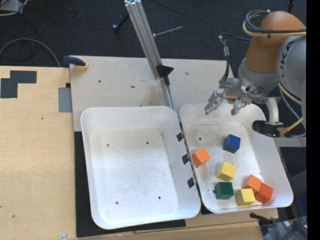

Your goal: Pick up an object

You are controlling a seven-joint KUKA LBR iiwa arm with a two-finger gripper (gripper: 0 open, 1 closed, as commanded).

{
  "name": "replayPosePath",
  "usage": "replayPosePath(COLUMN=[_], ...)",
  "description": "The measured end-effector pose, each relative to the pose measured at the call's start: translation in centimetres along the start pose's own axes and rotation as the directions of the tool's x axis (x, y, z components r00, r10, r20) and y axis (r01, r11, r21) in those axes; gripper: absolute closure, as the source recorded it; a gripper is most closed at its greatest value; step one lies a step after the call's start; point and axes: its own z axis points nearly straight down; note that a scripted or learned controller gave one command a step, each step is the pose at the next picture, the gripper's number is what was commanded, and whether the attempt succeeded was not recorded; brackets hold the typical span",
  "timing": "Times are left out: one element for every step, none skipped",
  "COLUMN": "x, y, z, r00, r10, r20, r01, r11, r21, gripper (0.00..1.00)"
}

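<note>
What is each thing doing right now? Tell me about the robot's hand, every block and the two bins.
end effector: fingers spread open, holding nothing, above the right bin's far edge
blue block: lying loose in the right bin
orange block: loose, near the bin's left wall
yellow block: loose, mid-bin
green block: loose
second yellow block: touching the orange-red pair
right bin: holds all blocks
left bin: no blocks

Dark carpeted floor (pixel 75 14) with cables, pale wooden bench (pixel 30 149)

I see the pale desk (pixel 115 81) under both bins, a slanted aluminium bar (pixel 148 39) crossing it, a blue-and-yellow clamp (pixel 75 61) at its far-left corner, black cables (pixel 30 46) beyond
</note>
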Motion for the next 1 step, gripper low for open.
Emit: replayPosePath(x=[-3.64], y=[-6.21], z=[-9.22], r00=[1.000], r10=[0.007], r20=[0.003], r01=[-0.007], r11=[1.000], r21=[-0.010], gripper=[0.00])
